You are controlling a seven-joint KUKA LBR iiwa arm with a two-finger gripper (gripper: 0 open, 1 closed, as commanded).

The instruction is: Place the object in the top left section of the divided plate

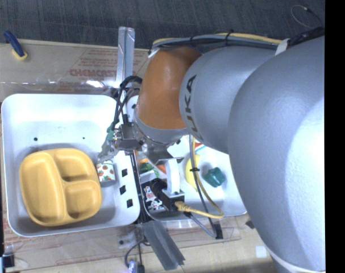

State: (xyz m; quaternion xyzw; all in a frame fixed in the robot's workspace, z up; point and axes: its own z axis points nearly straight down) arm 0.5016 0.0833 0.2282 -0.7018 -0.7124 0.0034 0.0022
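A yellow divided plate (59, 184) was seen lying in the lower left part of the left white bin (53, 115), its three sections bare. Just beside the plate's right rim, a small white object (106, 172) with red and green print was seen on the bin floor, touching or nearly touching the plate but outside all of its sections. The jaws (108, 154) were seen directly above this object, at the end of the grey arm (257, 124) with its orange band (163, 90), which reached across from the right and covered most of the right bin (235, 201). The object appeared to lie at the tips of the jaws, but whether it was pinched between them could not be told, nor could it be told how far the jaws were parted. In the right bin, a teal object (214, 176) was seen beside a yellow one (192, 169), and a bit of orange and green (151, 166) was partly hidden under the wrist. A blue clip (15, 44) was seen at the far left corner of the tabletop (58, 61).
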